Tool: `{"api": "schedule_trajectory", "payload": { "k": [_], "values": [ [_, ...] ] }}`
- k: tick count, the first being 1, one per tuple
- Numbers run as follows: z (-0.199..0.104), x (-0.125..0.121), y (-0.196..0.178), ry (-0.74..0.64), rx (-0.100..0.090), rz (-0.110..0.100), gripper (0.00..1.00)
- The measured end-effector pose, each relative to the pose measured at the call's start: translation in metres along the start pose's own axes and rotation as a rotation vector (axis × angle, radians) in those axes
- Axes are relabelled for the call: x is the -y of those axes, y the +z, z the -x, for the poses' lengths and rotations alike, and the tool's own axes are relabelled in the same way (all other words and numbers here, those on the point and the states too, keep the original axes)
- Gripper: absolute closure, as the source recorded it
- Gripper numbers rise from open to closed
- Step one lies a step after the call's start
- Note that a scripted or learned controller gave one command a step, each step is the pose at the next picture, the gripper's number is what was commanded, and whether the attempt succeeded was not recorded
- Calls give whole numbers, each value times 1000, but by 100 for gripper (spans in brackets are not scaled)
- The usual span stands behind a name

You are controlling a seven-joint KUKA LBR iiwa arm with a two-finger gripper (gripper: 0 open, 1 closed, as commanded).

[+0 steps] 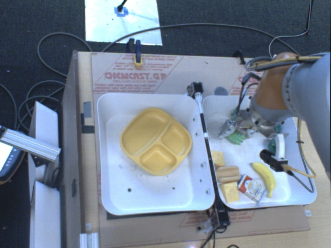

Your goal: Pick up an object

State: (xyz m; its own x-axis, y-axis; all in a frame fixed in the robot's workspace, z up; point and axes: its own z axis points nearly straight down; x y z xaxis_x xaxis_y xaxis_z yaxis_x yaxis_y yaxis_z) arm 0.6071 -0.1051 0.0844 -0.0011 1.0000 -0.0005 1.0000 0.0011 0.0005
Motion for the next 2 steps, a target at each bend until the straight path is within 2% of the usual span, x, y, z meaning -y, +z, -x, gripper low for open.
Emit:
{"api": "schedule_trajectory", "payload": {
  "k": [1, 2],
  "values": [
    [-11, -37, -1, -3, 0, 2, 0],
    [-4, -13, 0, 0, 0, 1, 0]
  ]
}}
